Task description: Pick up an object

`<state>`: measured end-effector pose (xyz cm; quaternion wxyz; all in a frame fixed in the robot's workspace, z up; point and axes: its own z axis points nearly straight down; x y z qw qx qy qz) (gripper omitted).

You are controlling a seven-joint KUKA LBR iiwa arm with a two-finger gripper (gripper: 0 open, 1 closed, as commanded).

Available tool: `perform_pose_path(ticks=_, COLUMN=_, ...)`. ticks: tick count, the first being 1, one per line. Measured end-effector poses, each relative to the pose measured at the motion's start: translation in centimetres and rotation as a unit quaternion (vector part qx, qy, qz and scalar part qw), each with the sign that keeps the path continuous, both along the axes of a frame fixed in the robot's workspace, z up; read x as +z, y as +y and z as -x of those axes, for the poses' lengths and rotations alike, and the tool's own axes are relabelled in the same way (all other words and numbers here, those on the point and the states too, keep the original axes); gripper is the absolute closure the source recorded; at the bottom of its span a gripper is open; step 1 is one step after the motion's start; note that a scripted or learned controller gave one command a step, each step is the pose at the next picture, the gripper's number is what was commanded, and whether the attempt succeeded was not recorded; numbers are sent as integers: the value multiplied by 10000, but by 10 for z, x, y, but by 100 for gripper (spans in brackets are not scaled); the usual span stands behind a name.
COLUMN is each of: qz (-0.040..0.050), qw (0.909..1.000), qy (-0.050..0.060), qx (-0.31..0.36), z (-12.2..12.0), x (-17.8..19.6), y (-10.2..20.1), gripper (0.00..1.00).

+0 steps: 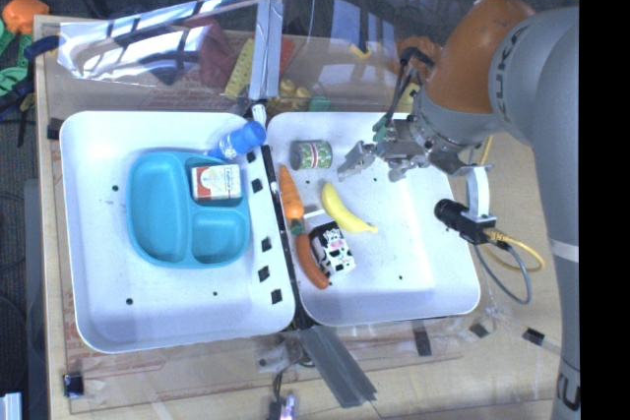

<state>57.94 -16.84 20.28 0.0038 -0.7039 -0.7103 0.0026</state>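
My bench (507, 349) is pale wood. Two white bins sit on it, side by side and touching, the left bin (98, 290) and the right bin (418, 256) as the camera sees them

Nothing is reading clearly from here. The small carton (216, 182) sitting in the upper right compartment of the blue tray (167, 211) is showing a red-and-white label, print too small to read. The can (311, 154) lying right of the blue tray is wearing a green label, lettering blurring out.
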Motion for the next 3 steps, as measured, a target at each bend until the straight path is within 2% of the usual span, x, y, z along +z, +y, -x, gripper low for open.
perform_pose_path(ticks=1, qz=40, qw=9925, qy=-42, qx=1220, z=3, x=-112, y=8, gripper=0)
perform_pose_path(ticks=2, qz=7, qw=9922, qy=-2, qx=1249, z=3, x=-107, y=10, gripper=100)
perform_pose_path(ticks=3, qz=0, qw=9947, qy=-20, qx=1032, z=-16, x=-22, y=46, gripper=100)
